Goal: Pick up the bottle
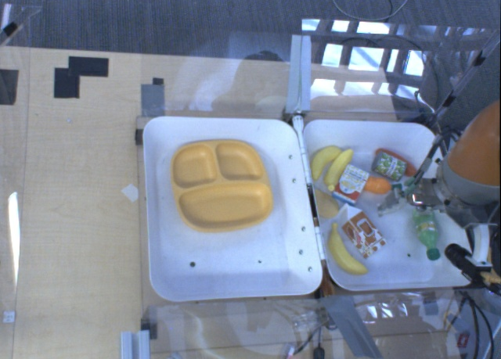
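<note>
The arm (477, 158) is cut off by the right edge, and it covers the right wall of the right bin (368, 283). The gripper (409, 193) is small and blurry, above the green bottle (427, 232). The words on the small packets (364, 234) are too tiny to read.

The bottle (427, 234) is small and made of clear green plastic, with a darker green cap at its near end. It lies on its side on the white floor of the right bin (391, 271), towards that bin's right side, its length running roughly front to back with the cap pointing towards the near edge. Its upper end sits just beside the claw (409, 197), apparently below it.
</note>
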You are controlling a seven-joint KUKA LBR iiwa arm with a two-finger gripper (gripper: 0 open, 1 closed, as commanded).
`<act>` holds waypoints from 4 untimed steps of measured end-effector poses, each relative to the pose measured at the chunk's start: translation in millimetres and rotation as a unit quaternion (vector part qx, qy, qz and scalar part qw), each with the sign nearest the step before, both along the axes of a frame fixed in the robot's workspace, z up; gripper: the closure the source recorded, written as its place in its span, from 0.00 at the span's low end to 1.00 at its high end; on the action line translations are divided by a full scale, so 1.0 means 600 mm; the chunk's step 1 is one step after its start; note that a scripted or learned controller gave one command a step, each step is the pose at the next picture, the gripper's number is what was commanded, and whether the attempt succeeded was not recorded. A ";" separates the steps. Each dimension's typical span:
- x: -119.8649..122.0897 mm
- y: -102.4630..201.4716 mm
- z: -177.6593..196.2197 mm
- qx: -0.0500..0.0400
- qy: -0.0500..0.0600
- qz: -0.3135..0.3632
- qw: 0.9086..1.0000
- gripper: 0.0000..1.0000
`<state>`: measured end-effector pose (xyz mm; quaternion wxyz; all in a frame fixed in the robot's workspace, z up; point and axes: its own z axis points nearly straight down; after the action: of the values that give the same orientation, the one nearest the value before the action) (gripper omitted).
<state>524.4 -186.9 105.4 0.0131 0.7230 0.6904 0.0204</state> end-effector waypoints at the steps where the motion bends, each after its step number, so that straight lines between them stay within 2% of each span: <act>1: 0.000 0.007 0.000 0.002 -0.002 -0.068 0.998 0.00; 2: 0.011 0.004 0.001 0.005 0.002 -0.077 0.997 0.00; 3: 0.007 0.008 0.000 0.002 -0.001 -0.085 0.996 0.00; 4: 0.008 0.009 0.001 0.005 -0.001 -0.120 0.993 0.00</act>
<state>529.1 -181.6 105.7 0.0124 0.8006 0.5986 0.0232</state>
